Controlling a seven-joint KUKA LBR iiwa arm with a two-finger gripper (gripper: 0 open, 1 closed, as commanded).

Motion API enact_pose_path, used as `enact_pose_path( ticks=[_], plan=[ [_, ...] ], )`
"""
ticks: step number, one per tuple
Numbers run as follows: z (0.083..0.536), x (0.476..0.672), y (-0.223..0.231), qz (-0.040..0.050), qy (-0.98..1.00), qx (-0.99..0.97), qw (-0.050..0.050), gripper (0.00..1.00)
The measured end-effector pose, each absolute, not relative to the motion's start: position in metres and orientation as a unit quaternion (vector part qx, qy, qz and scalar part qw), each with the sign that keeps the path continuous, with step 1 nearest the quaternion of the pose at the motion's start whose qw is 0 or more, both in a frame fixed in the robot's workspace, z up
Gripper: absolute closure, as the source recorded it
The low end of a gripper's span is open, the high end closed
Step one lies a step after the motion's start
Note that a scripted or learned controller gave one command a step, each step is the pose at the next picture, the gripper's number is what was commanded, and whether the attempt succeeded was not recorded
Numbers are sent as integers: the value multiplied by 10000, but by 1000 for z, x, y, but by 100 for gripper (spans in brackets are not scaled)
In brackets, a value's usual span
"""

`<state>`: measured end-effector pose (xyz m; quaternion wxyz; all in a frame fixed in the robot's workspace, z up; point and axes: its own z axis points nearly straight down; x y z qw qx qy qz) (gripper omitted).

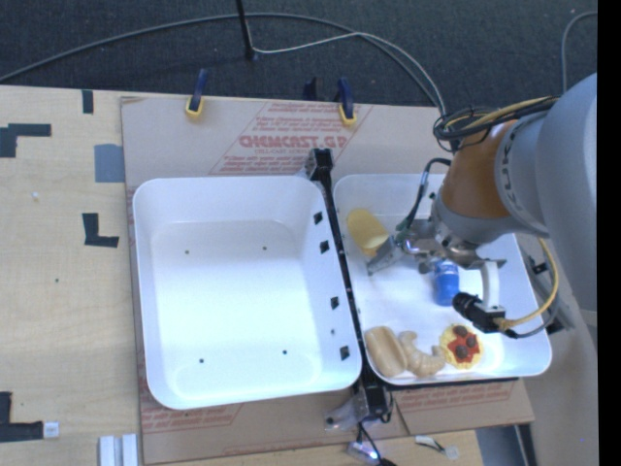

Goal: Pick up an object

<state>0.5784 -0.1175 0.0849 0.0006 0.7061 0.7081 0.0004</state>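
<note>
Jaws (386,253) beside yellow piece (366,228) (roundish, axis unclear); jaw opening: cannot tell.

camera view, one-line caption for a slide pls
End effector low in the right bin beside a yellow item; blue item and food toys nearby.

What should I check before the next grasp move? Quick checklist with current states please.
1. Gripper is over the right bin: ok, low near its left side.
2. Target within reach: ok, yellow round object lies right next to the gripper.
3. Object between the jaws: cannot tell, so treat as not grasped.
4. Other items clear of the gripper: ok, blue object, tan pieces and the red-topped piece lie nearer the front.
5. Cable off the wrist hangs over the bin: not ok, could snag.
</note>
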Motion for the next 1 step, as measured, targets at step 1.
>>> enact_pose_path(
  ticks=[1],
  plan=[
    [85,635,-93,3,7081,7062,5,0]
  ],
)
